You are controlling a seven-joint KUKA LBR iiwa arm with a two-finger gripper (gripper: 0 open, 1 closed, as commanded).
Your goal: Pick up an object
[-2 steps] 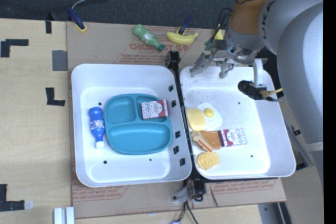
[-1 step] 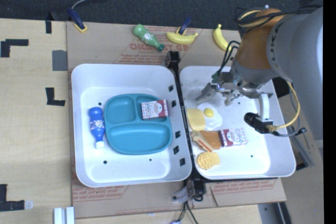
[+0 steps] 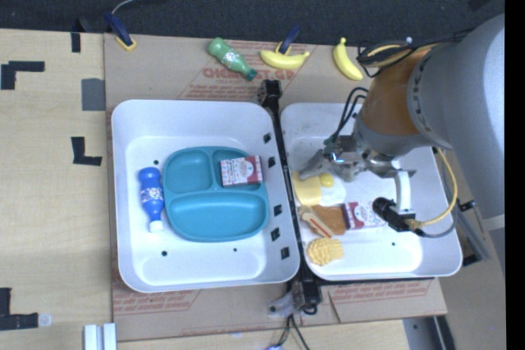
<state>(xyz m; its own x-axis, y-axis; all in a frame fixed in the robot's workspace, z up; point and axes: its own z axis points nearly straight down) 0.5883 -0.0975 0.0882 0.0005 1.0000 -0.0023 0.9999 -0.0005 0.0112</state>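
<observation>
My gripper (image 3: 326,165) hangs low over the left part of the right bin (image 3: 426,254), under the grey arm with its orange band. Just below it lies a pale yellow piece (image 3: 312,191). Nearer the front are a brown bun-like piece (image 3: 326,219), a small red and white carton (image 3: 358,215) and a yellow corn cob (image 3: 324,251). I see nothing held in the gripper. The left bin (image 3: 131,135) holds a teal divided plate (image 3: 209,213) with a red and white carton (image 3: 240,171) on it, and a blue bottle (image 3: 151,197) beside it.
Behind the bins, on the cardboard, lie a green bottle (image 3: 231,59) and two bananas (image 3: 284,58) (image 3: 346,61). A black divider (image 3: 279,176) runs between the bins. The arm's bulk and cables cover the right bin's far right side.
</observation>
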